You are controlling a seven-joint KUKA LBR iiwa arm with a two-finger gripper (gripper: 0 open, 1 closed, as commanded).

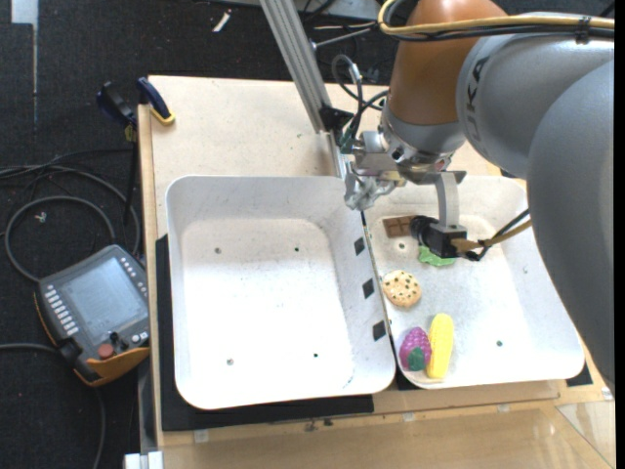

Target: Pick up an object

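tool (359,195) over bin divider – grip state unclear | green item (435,254) part-hidden behind black part

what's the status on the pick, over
Gripper above the divider at the bins' far end, nothing between its fingers. Cookie, yellow corn, pink fruit lying in right bin, untouched. Nothing in the way.

Both white bins (259,291) look like smooth matt plastic; the worktop (234,130) is pale unvarnished wood; the arm's orange band (439,47) shines glossy.
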